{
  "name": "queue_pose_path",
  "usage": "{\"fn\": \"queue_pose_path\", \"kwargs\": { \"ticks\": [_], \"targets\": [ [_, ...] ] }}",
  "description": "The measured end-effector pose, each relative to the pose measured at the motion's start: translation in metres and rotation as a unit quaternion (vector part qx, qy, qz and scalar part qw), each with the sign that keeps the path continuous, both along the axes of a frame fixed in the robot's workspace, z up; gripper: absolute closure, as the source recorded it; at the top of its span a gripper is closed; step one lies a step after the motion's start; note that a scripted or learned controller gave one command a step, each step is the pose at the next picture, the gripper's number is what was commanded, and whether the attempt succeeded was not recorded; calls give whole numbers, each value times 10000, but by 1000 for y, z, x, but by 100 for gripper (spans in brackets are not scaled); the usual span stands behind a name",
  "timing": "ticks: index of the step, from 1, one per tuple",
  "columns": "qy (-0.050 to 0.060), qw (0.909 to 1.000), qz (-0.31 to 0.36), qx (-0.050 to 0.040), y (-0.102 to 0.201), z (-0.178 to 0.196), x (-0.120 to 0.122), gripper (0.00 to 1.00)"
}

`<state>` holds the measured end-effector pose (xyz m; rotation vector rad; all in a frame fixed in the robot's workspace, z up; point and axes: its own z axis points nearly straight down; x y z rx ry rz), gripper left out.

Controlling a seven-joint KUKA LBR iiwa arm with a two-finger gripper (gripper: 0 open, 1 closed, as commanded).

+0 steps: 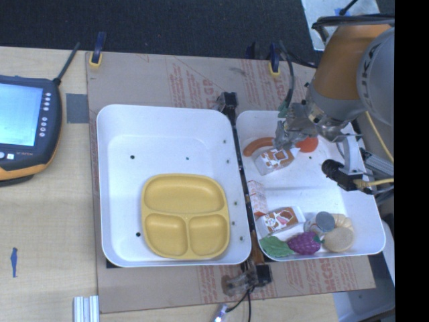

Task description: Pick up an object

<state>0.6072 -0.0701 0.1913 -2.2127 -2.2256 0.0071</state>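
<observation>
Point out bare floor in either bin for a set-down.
Left bin: bare white strip above and left of the yellow tray. Right bin: small bare patch mid-floor, below the gripper. Its front corner is crowded with toy food.

Left bin (114, 180): bare floor from 9 to 1 o'clock; yellow divided plate (185, 216) fills 5 o'clock.
Right bin (375, 237): middle floor bare; packet (278, 157) and sausage (258, 145) crowd 11 o'clock; toy foods (315, 235) line the 6 o'clock wall.
Arm (348, 66): overhangs 12 to 3 o'clock.
Tabletop (47, 233): tablet (27, 127) at 9 o'clock.
</observation>
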Motion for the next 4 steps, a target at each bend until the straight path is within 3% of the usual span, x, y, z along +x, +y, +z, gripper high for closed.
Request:
{"fn": "queue_pose_path", "kwargs": {
  "ticks": [1, 2, 4],
  "targets": [
    [-3, 10000, -11, 0, 17, 0, -56, 100],
    [-16, 10000, -14, -2, -22, 0, -58, 100],
    [0, 10000, 8, -4, -23, 21, -57, 100]
  ]
}}
